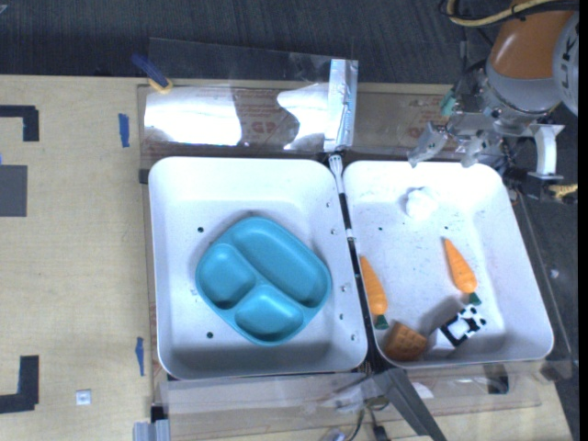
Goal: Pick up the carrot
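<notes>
The gripper (447,144) hangs over the far edge of the right bin (524,246), its fingers spread apart with nothing between them. Two carrots lie in that bin: one carrot (458,266) near the middle-right, well apart from the gripper, and a second carrot (372,288) against the left wall. A blue divided plate (263,277) sits in the left bin (175,246), and a white lump (420,203), a brown piece (404,341) and a black-and-white toy (464,325) share the right bin.

We see the arm (537,39) above the tool (452,145) cut off by the top and right edges; the tool's finger spread is too blurred to judge.
</notes>
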Tool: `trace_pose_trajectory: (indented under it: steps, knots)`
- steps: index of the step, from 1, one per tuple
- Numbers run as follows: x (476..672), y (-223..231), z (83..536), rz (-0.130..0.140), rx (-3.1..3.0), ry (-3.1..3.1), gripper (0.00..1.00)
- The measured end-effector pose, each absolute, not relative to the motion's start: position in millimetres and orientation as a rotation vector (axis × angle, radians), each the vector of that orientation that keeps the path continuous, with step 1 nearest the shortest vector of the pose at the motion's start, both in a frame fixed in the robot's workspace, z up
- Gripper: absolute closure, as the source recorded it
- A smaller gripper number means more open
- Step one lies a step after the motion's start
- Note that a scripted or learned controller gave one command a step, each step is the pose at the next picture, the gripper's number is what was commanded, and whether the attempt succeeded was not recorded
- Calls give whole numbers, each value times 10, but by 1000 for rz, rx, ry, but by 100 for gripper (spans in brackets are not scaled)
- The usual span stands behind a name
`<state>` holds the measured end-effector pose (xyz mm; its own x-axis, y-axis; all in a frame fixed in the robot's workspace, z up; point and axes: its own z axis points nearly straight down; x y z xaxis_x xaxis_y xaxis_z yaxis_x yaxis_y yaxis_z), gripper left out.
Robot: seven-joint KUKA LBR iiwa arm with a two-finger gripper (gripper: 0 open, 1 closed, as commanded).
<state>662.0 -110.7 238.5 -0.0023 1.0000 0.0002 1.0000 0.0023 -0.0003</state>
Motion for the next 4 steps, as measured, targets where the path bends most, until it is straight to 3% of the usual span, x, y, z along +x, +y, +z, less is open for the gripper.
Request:
trace_pose_trajectory:
  steps: [1, 2, 3, 4]
  knots:
    - [5956, -1606, 1710, 1, -1856, -2534, 0]
    - [5589, -2125, 950, -4, -1700, -2648, 0]
    - [5593, -2127, 1044, -6, -1705, -2649, 100]
    - [5603, -766, 1929, -6, -1606, -2705, 100]
